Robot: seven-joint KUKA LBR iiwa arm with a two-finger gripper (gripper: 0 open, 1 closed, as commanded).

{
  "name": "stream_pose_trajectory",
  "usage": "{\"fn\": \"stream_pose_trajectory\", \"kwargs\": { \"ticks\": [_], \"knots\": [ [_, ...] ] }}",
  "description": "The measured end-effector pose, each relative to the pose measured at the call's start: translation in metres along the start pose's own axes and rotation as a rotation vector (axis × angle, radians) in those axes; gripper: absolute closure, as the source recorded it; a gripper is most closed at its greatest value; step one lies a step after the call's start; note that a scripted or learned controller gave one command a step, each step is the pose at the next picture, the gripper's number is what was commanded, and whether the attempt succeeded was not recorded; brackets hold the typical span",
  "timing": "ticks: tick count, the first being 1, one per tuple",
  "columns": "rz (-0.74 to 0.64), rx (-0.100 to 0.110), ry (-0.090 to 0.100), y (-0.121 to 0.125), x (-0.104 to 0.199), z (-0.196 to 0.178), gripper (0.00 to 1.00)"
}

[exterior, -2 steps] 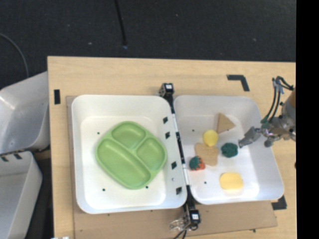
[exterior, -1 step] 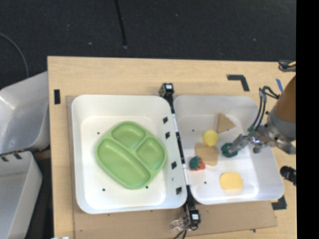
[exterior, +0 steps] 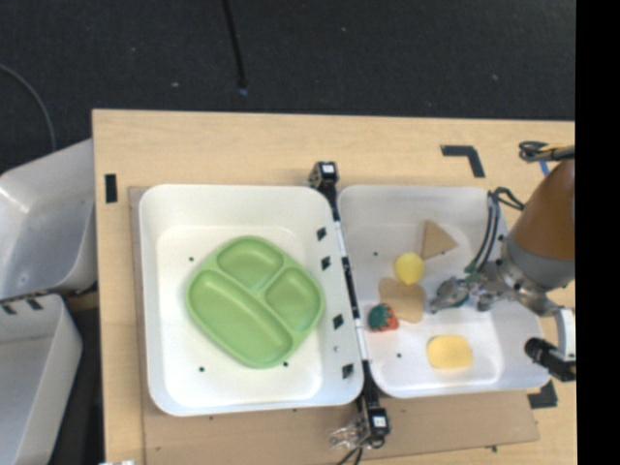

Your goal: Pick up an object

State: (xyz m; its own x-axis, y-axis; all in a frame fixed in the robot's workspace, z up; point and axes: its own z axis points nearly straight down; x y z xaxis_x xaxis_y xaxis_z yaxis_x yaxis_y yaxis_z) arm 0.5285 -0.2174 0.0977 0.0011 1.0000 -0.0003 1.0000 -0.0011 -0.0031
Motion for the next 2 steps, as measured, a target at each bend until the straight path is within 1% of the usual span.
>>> {"fn": "stream_pose_trajectory", "kwargs": {
  "ticks": [1, 2],
  "knots": [
    [0.002, -0.007, -0.003, 0.002, -0.002, -0.014, 1.0],
    [-0.003, -0.009, -0.003, 0.0, 0.002, -0.077, 1.0]
  ]
}}
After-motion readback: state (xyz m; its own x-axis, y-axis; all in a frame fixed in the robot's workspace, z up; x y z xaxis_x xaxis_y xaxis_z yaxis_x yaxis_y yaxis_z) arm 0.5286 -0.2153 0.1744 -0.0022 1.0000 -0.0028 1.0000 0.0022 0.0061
